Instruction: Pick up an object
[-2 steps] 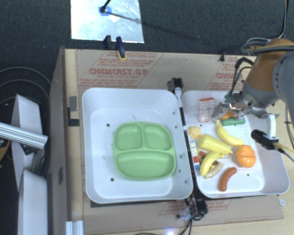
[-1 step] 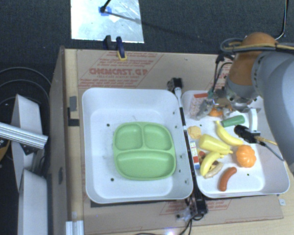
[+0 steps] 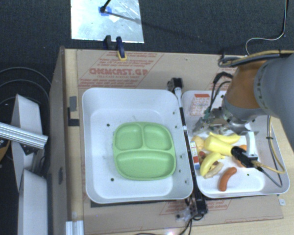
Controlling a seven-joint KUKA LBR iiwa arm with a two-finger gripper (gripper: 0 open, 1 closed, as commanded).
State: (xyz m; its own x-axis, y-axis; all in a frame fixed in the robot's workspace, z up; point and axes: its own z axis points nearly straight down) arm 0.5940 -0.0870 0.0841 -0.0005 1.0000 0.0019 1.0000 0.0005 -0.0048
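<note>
Yellow plastic bananas (image 3: 218,143) are lying heaped in the middle of the right shallow white bin (image 3: 235,193), with an orange-red sausage (image 3: 227,178) lying just on their near side. The grey two-finger gripper (image 3: 208,123) is hanging over the heap's far edge; I cannot tell whether it is spread or closed. Nothing is showing in its grasp, so gripping and lifting are seemingly remaining.
</note>
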